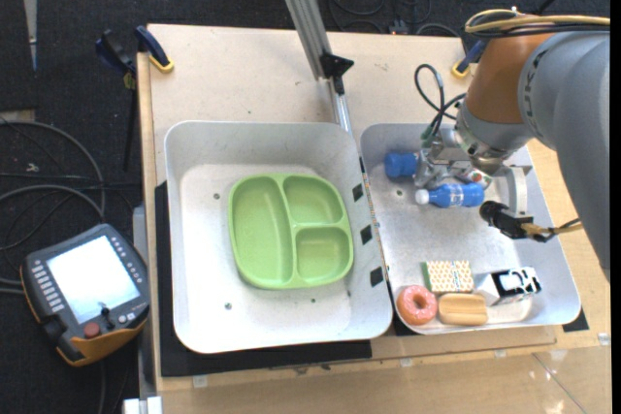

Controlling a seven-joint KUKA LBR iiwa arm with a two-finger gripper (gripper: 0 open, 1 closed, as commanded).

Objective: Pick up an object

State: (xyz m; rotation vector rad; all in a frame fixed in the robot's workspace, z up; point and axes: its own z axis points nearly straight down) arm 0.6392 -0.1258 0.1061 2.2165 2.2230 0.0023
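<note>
- The gripper (447, 175) hangs low over the far part of the right bin (412, 242). It is just above a small blue bottle (454, 197) with a white cap, which lies on its side.
- Whether the gripper is open or closed I cannot tell, because the wrist covers it from this camera. I see nothing held.
- I judge the step in hand to be the descent onto the bottle, as it is the nearest thing.
- To do this well, the gripper should come down centred on the bottle body and close across its narrow width, not along its length. A round bottle can roll away if it is touched on one side first.
- A second blue object (400, 164) lies just beside the bottle, toward the left bin (194, 208). The approach should stay away from it, so that only one thing is taken.
- The lift should be straight up and slow.
- Count on the bench (243, 63): two white bins.
- Left bin: one green plate (291, 230) with three compartments.
- Right bin, far part: one blue bottle and one other blue object.
- Right bin, near edge: one pink doughnut (418, 304), one chequered wafer (448, 275), one bread bun (463, 308) and one small black-and-white piece (515, 283).
</note>
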